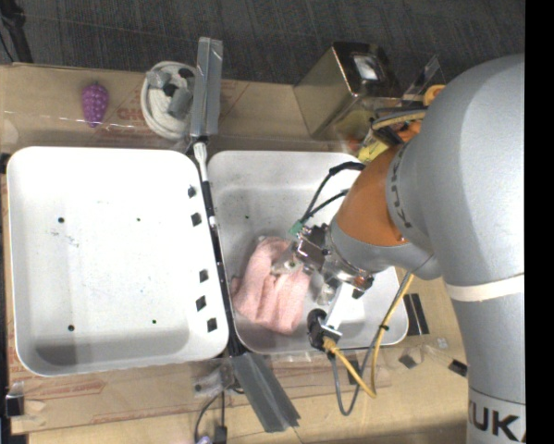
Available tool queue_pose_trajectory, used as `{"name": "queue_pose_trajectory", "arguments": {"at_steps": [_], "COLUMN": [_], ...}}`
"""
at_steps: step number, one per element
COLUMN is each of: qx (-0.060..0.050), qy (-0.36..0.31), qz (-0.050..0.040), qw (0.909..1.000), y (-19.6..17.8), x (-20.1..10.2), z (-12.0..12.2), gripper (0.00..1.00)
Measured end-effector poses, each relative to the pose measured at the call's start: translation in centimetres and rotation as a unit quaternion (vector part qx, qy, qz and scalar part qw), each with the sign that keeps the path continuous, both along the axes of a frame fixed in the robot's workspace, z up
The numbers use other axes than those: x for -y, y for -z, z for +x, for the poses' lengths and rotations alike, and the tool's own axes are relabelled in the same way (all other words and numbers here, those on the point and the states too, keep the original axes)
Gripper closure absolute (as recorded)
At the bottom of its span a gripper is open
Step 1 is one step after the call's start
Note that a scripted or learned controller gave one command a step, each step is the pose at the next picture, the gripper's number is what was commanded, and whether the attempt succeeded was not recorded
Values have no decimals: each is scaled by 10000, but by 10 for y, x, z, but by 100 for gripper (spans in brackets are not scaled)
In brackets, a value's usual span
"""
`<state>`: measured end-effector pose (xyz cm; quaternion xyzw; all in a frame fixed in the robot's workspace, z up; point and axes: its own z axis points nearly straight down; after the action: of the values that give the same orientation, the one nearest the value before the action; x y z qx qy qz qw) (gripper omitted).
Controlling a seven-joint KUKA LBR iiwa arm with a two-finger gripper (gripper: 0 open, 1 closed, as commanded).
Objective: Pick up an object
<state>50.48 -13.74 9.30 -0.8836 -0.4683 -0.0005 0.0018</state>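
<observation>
One pink cloth [269,289] lies in the right bin [258,169] under the tool [306,265], whose grip I cannot tell.

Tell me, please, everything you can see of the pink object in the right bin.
The pink object looks soft, like a folded cloth or plush, pale pink with creases. It lies crumpled on the floor of the right bin, toward its near left side. The gripper is down at its upper right edge, seemingly touching it.

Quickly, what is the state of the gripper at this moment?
Gripper: low over the pink cloth in the right bin; open or shut cannot be told.
</observation>
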Motion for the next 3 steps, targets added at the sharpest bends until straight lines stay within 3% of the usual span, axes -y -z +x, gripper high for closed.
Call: {"name": "queue_pose_trajectory", "arguments": {"at_steps": [1,2,3], "qx": [-5,8,17], "qy": [-1389,-2480,-3784], "qz": [-9,-10,-17], "qw": [9903,9688,9257], "y": [-5,0,0], "x": [-27,-17,-29], "z": [43,89,127], "gripper": [0,0,0]}}
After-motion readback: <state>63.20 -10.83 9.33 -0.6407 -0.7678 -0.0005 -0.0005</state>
